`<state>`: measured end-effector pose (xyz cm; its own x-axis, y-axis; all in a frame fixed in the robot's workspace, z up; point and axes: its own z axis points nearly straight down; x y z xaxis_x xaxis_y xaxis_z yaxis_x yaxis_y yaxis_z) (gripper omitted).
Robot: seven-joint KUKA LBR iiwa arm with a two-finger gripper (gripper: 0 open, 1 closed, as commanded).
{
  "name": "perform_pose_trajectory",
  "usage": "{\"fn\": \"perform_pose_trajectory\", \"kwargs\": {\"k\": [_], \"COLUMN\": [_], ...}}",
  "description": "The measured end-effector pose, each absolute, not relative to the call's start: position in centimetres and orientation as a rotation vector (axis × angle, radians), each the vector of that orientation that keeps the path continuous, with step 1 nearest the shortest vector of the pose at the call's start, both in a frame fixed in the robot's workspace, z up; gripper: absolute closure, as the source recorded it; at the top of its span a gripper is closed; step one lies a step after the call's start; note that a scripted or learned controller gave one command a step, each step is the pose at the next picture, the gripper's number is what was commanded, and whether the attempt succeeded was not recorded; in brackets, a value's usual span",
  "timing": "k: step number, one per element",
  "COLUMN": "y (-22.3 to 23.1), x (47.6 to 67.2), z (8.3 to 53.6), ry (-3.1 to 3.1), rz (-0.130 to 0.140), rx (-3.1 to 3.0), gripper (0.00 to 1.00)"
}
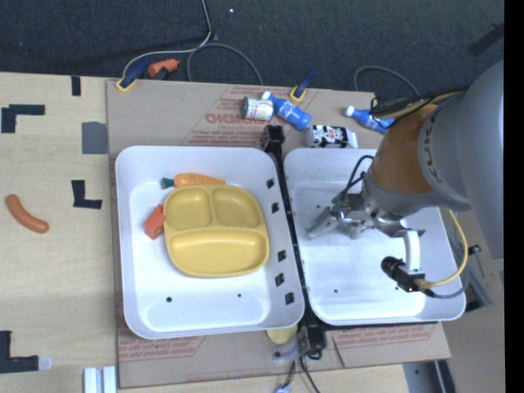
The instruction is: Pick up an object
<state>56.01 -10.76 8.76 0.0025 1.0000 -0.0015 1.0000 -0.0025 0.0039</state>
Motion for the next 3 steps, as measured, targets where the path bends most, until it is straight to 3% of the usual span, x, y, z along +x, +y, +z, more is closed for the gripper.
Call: {"fn": "perform_pose_trajectory", "kwargs": {"k": [1, 2, 3], "y": [-9.7, -14.7, -10.4], "x": [61.2, 63.9, 61.6], "z": [8.6, 8.7, 8.7], "ry": [2.221, 2.221, 2.219], "rz": [0.000, 0.006, 0.000], "rx": [2.217, 2.218, 2.215], "gripper": [0.00, 0.00, 0.00]}}
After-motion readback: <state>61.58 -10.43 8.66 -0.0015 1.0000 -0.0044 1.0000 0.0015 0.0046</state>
